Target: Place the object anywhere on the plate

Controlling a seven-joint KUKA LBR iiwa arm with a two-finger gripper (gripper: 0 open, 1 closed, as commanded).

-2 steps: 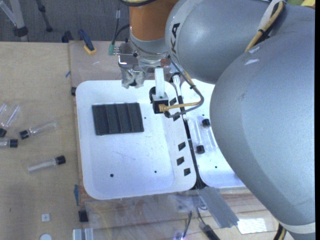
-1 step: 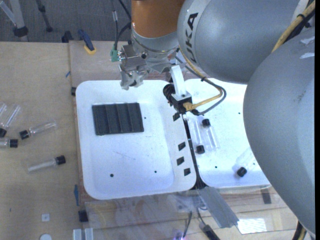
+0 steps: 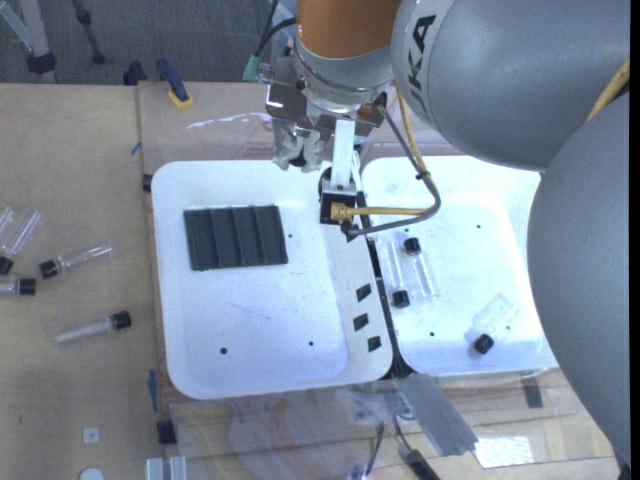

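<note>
Hovering over the back rim of the left bin [image 3: 260, 363], my gripper [image 3: 298, 154] carries nothing I can see (open or closed, I can't tell from here). Pick not yet made, I'd say: a clear vial [image 3: 413, 268] lies in the right bin [image 3: 500, 218], well apart from the dark plate [image 3: 235, 236]. Next: cross to that bin, descend. Arm hangs near vertical.

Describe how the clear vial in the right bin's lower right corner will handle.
Lying on its side and round, the vial probably rolls if nudged. Clear and smooth, it is likely light and slippery.
</note>
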